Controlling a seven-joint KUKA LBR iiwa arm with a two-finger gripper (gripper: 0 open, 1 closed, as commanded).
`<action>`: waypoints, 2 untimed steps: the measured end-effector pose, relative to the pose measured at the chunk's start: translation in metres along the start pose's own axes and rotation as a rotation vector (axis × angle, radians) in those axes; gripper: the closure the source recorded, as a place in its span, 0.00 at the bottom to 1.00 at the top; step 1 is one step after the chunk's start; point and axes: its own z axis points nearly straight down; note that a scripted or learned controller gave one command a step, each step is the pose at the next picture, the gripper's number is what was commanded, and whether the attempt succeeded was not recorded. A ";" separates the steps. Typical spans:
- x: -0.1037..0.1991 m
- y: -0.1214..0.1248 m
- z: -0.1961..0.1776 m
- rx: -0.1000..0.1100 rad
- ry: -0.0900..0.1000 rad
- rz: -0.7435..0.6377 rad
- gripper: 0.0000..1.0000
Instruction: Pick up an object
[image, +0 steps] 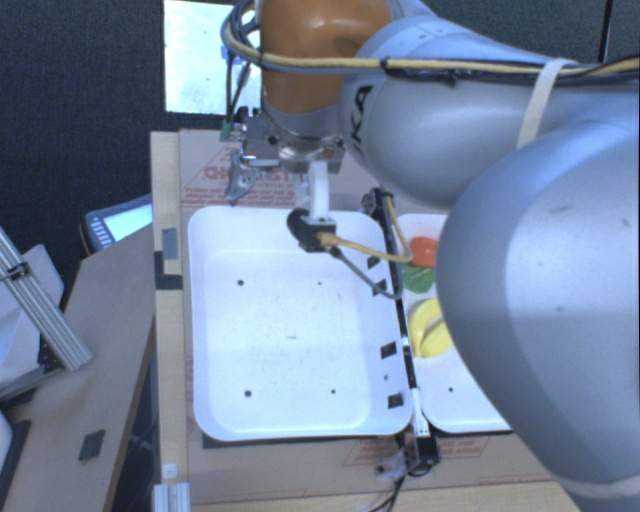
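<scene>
Looming across the right of the frame: grey arm (540, 330), its bulk covering most of the right bin (455, 405). Higher up, an orange band (315, 45), and under it the gripper (278, 200) at upper centre, hanging over the far rim of the left bin (290, 340). Jaws spread apart, one metal finger toward the left and one pale finger toward the right, nothing gripped between them; a dark fitting and a yellow hose sit just below the pale finger. Candidate objects all to the right of the jaws, beyond the dividing rims: an orange-red object (424, 248), a green object (418, 280) just beneath it, a yellow object (430, 328) lower still, long axis roughly up-down in the frame. Probably calls for a shift rightward and toward the lower part of the frame before any closing.
</scene>
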 end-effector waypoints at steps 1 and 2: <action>-0.037 0.000 0.042 -0.004 0.001 0.001 0.00; -0.016 0.000 -0.050 -0.016 0.008 -0.007 0.00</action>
